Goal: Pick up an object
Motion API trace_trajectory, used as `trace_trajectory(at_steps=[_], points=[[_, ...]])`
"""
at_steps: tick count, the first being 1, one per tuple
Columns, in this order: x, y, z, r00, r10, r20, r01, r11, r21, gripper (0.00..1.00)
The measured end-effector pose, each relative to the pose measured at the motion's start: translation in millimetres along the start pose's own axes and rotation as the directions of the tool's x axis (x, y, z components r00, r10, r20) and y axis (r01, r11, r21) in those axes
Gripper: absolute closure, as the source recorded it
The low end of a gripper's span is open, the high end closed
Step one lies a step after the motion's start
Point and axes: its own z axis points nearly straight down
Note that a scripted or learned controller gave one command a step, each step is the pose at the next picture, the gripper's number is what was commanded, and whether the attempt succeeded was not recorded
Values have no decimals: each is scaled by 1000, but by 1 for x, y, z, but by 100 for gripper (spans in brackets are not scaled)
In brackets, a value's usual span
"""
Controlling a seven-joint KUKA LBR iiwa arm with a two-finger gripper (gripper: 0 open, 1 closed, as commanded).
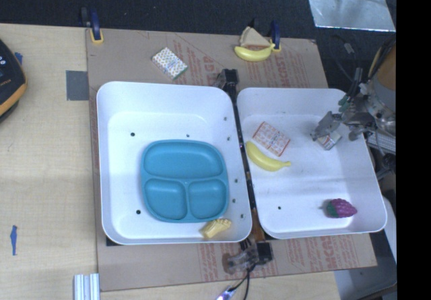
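On your far left, a dark device with an orange edge (8, 83) sits at the bench border. Next comes the left bin (114, 100), where you have a blue divided plate (183, 180) lying flat in the middle and a small pale yellow piece (215, 228) at the near rim, just to the right of the plate's near corner. Beyond that bin, on the cardboard, a small patterned packet (169, 62) lies alone, and further right a yellow banana-shaped toy (254, 53) rests at the far edge beside a blue clamp (275, 34).

In the right bin (303, 95), you see a yellow banana (267, 158) near the left wall, with a patterned card packet (271, 137) just beyond it, the two touching or nearly so. A purple grape cluster (341, 208) lies in the near right corner, well apart from them. The gripper (328, 137) hangs over the far right part of this bin, away from every object; whether its fingers are spread or closed, you cannot tell from this angle.
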Motion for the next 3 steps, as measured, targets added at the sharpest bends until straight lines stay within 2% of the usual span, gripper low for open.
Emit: trace_trajectory(at_steps=[1, 2, 3], points=[[-24, 23, 89, 1000, 1, 1, -1, 1000, -2, 0], [-20, -96, 103, 1000, 1, -1, -1, 1000, 1, 0], [-26, -3, 102, 1000, 1, 0, -1, 1000, -2, 0]])
